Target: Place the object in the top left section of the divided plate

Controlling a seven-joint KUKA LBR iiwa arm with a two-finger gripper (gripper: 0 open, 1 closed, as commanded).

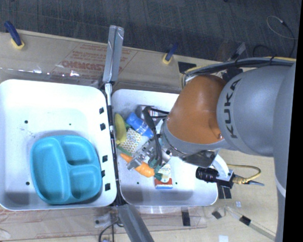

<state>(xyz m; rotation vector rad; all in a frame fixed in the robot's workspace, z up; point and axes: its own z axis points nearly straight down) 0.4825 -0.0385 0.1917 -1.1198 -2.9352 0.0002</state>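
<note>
A blue divided plate point(64, 168) lies in the left bin point(17, 102), its compartments bare. My gripper point(144, 156) reaches down into the right bin point(187, 196) among a pile of small things. An orange carrot-like piece point(145, 170) lies just below the fingertips, with a small orange bit point(124, 157) to their left. A yellow banana-shaped toy point(120, 127) and a blue bottle point(138, 124) lie above. A small red, white and green carton point(163, 179) sits to the lower right. The arm's orange band hides the bin's middle.
A grey metal divider point(114, 52) runs up between the two bins. Blue clamps point(14, 35) hold the cardboard at the back edge. A mesh-patterned item point(133, 139) lies beside the banana toy.
</note>
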